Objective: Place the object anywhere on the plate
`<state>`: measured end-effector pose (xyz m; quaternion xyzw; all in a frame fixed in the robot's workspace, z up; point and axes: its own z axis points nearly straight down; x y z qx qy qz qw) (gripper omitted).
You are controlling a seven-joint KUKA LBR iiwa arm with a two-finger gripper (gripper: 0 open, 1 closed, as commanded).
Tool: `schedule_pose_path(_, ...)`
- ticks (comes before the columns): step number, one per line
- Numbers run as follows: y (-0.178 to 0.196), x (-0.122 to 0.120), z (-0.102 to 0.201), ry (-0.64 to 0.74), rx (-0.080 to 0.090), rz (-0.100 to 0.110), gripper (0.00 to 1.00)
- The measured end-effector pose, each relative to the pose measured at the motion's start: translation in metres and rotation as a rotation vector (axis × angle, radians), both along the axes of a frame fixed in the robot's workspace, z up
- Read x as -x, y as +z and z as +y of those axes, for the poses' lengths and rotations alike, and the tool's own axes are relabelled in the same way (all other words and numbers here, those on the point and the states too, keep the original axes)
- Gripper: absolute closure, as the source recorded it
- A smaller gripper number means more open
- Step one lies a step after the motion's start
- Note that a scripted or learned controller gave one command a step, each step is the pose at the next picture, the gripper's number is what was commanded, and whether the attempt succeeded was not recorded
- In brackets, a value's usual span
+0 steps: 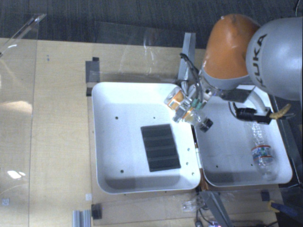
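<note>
Over the upper right corner of the left shallow white bin (102, 126), hard by the wall shared with the right shallow white bin (227, 174): grey two-finger gripper (188, 109), with a small shiny orange-and-silver object (176, 98) right at its tip. Possibly gripped, yet too blurred and cluttered there to tell whether clenched or released. Well apart from that, down and to the left on the floor of the left bin: black ridged rectangular plate (161, 148), lying flat. Over in the right bin, near its outer wall: clear plastic bottle (260, 148) on its side.

To do the step well: carry down and left until squarely above the middle of the plate, not its edge. Stay clear of the shared wall on the way. Lower close before letting go, so as to avoid a bounce or a roll off the ridges. Lift straight up afterwards
</note>
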<state>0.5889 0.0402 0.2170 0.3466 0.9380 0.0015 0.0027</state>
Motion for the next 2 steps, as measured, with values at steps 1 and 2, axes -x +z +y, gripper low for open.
schedule_pose_path(1, 0.035, 0.003, 0.008, 0.342, 0.001, -0.003, 1.0)
schedule_pose_path(2, 0.077, -0.062, 0.005, 0.434, 0.002, -0.005, 1.0)
